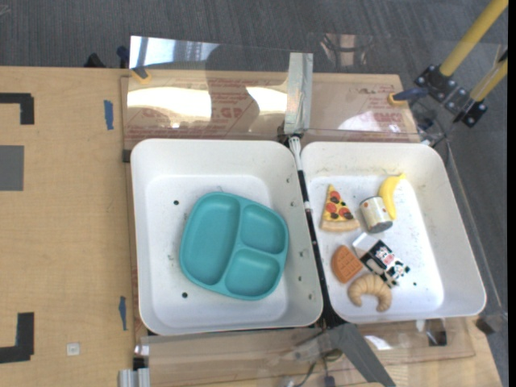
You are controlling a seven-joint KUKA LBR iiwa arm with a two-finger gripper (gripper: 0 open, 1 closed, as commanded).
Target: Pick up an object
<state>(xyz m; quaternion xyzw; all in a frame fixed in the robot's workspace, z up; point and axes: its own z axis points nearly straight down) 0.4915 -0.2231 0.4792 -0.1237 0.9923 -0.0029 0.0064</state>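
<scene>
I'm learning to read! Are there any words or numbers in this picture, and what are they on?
No words or numbers can be read here.
Clear panel behind the bins: faint red print, too blurred to read.
Small black and white packet in the right bin: markings too small to read.
Silver can: no label can be made out.

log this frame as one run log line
stage: pre-grasp | left bin: teal divided plate | right bin: pizza slice, banana, can, croissant, cookie, black-and-white toy | held: nothing seen
</scene>
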